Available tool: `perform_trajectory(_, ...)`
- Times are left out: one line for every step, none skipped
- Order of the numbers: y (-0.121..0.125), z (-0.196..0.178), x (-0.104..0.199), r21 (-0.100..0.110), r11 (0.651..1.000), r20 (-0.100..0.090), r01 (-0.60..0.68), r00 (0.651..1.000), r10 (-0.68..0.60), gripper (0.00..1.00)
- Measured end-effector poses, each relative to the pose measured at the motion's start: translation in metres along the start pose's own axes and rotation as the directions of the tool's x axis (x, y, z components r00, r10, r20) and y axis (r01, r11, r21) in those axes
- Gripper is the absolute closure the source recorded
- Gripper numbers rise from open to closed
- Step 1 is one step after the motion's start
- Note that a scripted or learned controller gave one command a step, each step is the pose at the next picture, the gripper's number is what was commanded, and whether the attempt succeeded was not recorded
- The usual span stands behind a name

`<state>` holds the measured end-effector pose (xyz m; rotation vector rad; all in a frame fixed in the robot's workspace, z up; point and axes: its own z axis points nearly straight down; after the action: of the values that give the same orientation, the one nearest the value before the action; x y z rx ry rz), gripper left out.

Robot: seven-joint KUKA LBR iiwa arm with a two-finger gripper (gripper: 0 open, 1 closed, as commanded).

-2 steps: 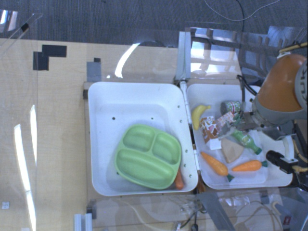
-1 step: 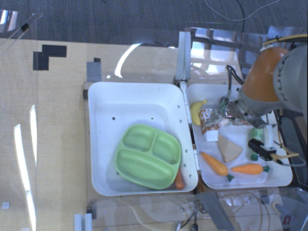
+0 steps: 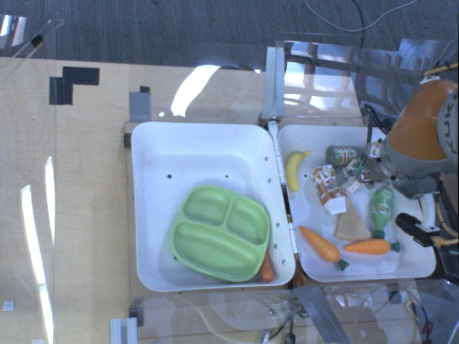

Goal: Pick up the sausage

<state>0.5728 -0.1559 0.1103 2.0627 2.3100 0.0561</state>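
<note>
At the near right corner of the left bin (image 3: pixel 143 213), at about 4 o'clock from the green divided plate (image 3: pixel 221 232), lies the sausage (image 3: pixel 267 269), a reddish-brown piece tucked against the plate's rim and close to the bin's right wall. Part of it is hidden under the plate, so I can read only the exposed stretch: its long axis runs roughly from 12 to 6 o'clock, tipped slightly toward 5, with the rounded near end pointing at the bin's front edge. Across the divider in the right bin (image 3: pixel 423 267), two carrots sit nearest: one carrot (image 3: pixel 320 244) slants from 10 to 4 o'clock, and the other carrot (image 3: pixel 368 247) lies almost level along 9 to 3. Just beyond them rests a tan wedge (image 3: pixel 351 226), with a green bottle (image 3: pixel 381 210) standing on its 3 o'clock side. Farther back is a printed packet (image 3: pixel 330 185), then a banana (image 3: pixel 295 169) lying near the divider, its length running about 1 to 7 o'clock, and a can (image 3: pixel 342 155) on its side. My gripper (image 3: pixel 362 172) hangs over that far part of the right bin, between the can and the packet, well apart from the sausage, which lies toward 8 o'clock from it. I cannot tell how far it is open, and I see nothing held in it. My orange band (image 3: pixel 424 122) sits at the bin's far right.
</note>
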Motion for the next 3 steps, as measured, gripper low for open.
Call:
perform_trajectory(-0.010, 0.000, -0.021, -0.002, 1.000, 0.000, 0.021, 1.000, -0.021, 0.00)
perform_trajectory(0.010, -0.001, 0.011, 0.018, 1.000, 0.005, -0.009, 1.000, 0.009, 0.00)
perform_trajectory(0.006, 0.000, 0.000, -0.001, 0.996, -0.001, 0.087, 0.996, -0.087, 0.00)
